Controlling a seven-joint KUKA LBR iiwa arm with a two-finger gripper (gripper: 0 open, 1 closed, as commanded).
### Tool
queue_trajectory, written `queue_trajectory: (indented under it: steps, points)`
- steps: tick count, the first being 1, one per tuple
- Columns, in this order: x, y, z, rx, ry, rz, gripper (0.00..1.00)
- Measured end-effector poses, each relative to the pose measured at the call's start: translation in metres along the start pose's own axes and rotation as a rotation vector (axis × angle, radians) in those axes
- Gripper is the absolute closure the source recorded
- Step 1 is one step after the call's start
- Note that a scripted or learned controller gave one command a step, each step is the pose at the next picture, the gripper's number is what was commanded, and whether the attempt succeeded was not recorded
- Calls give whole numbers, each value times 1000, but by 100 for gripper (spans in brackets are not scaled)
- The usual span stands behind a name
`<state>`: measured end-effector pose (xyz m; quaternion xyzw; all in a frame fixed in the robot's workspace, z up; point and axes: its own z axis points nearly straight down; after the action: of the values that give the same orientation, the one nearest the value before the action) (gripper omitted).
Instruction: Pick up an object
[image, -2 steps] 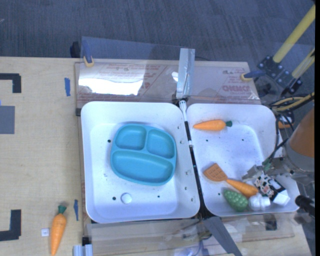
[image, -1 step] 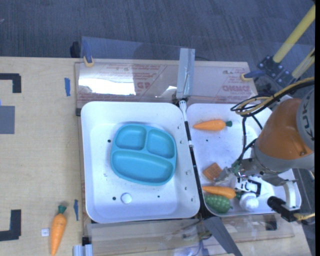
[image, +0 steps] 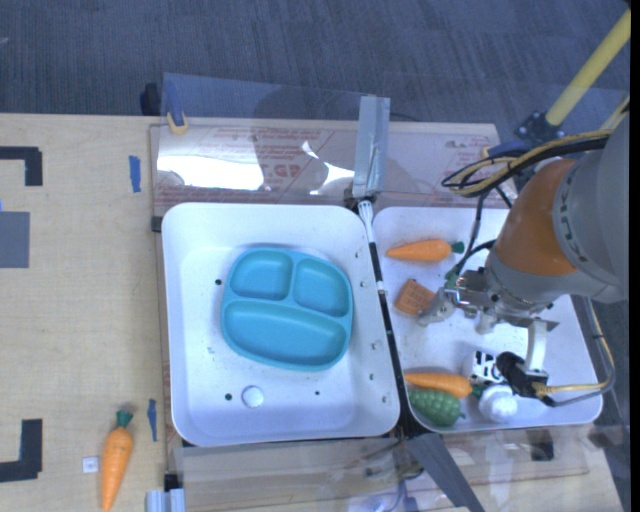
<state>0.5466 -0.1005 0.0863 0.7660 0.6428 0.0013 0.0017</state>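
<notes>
Gripper (image: 447, 304) low over right bin (image: 572, 345), how far open cannot be told, nothing seen held; brown block (image: 413, 297) lies just beside its tip, away from the arm, so probably the target, with a carrot (image: 420, 250) near beyond.

A single fixed camera looks down on the bench (image: 70, 300) from above, at a slant. The bench's far edge lies toward the top of the frame and its near edge toward the bottom. The camera stands back enough to take in both white bins, the left bin (image: 190, 400) and the right bin (image: 430, 222), with bare wood further left. The arm (image: 570, 230) enters from the right and seems nearer the lens than the bins.
</notes>
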Motion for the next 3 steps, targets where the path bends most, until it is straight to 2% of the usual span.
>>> queue_trajectory:
  steps: [1, 2, 3]
  points:
    - [18, 71, 1, -1, -1, 58, 0]
    - [24, 115, -8, 21, -2, 100, 0]
    - [22, 112, -13, 33, -9, 100, 100]
